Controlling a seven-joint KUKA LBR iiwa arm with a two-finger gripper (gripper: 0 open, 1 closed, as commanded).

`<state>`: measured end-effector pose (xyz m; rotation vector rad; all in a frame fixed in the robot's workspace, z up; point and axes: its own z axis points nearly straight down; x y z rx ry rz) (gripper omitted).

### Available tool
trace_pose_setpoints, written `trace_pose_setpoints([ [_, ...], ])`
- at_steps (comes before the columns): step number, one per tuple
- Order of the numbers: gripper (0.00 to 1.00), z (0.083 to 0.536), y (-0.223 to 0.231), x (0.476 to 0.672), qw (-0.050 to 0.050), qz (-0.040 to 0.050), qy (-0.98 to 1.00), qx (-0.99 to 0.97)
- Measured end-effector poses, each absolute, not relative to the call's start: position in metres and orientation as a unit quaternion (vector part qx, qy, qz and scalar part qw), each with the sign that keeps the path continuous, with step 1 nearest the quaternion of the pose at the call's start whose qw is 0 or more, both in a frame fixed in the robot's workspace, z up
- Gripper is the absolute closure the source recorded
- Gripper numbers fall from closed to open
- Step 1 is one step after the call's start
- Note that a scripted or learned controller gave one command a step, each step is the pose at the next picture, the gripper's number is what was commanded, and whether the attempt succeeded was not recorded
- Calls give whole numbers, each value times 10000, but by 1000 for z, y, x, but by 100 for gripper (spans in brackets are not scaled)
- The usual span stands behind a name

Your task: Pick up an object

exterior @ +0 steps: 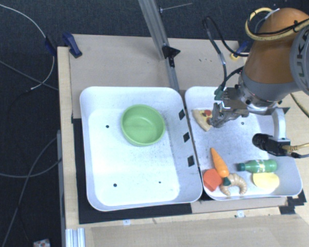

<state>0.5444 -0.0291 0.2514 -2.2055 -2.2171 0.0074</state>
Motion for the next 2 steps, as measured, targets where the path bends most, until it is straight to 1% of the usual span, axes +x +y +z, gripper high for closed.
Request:
trace_pose_setpoints([
  [1, 100, 244, 18, 521, 82, 39, -7086, -7055],
  [2, 100, 247, 67, 507, 85, 41, -7093, -7048],
])
